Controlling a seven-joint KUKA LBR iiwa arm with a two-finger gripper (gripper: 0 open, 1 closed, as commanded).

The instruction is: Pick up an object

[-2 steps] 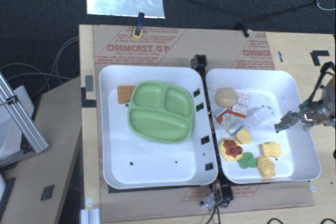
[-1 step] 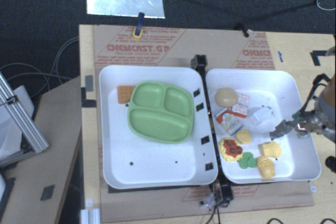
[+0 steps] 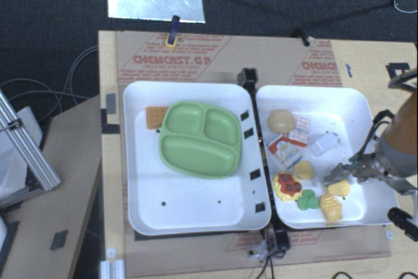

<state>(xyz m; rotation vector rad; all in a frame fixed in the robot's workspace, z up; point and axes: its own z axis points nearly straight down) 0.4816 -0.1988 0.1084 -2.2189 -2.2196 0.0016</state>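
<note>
Worktop (image 3: 196, 52): carries two shallow white bins side by side on a cardboard sheet, with a divider strip between them.
Left bin (image 3: 189, 206): holds a green compartment plate (image 3: 199, 139) lying flat near the back. An orange cracker-like piece (image 3: 155, 116) lies just beside the plate's left rim.
Right bin (image 3: 353, 104): holds the pickable clutter, grouped toward the front, so the arm's reach from the right is short.
Candidate objects: a tan ball (image 3: 281, 120); a red-and-white packet (image 3: 286, 148); a clear wrapper (image 3: 324, 144); a small yellow piece (image 3: 303, 170); a red-and-yellow toy food (image 3: 288, 185); a green piece (image 3: 308, 201); a yellow toy corn (image 3: 332, 208); a yellow lump (image 3: 339, 189).
Tool (image 3: 339, 174): low inside the right bin, just above the yellow lump and near the toy corn.
Tool state: cannot tell; the dark tip is too blurred to read as wide or narrow, and nothing is visibly held.
Step in hand: judged as an approach to the yellow lump.
Risk: neighbouring pieces lie close, so a descent may nudge them.
</note>
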